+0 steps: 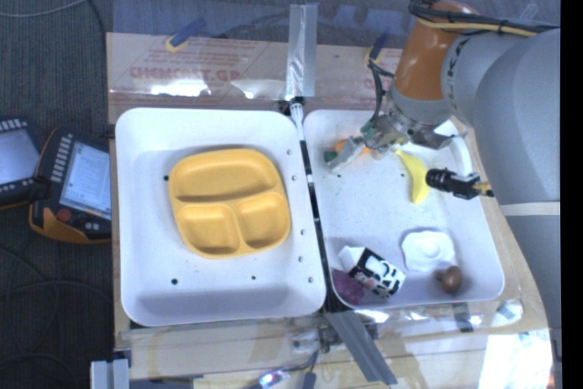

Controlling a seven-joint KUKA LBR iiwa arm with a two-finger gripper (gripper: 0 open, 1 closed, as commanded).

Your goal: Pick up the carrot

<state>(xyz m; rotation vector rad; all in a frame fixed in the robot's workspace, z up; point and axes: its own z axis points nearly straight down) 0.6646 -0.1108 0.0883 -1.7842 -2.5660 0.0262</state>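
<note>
Looking down on the right bin [474, 223], I see the carrot [340, 144] lying near the bin's far left corner, close to the divider between the two bins. What I read as the carrot is a small orange piece with a pale, greenish end beside it; the view is too coarse for me to be sure where the carrot stops and that end begins. The gripper [381, 134] sits just to the right of it, low over the bin floor, and I cannot tell how its fingers stand, nor whether they touch the carrot.

I judge it a toy: light, stiff, smooth-skinned and likely to skid on the white plastic if nudged from one side. It should take a firm squeeze without harm. I would take it across the thickest part of the orange body, closing square to its long axis, not on the tapered tip, where it could squirt out.

A banana [414, 177] lies just right of the gripper, apart from the carrot. The yellow tray [230, 200] rests in the left bin [137, 223].
</note>
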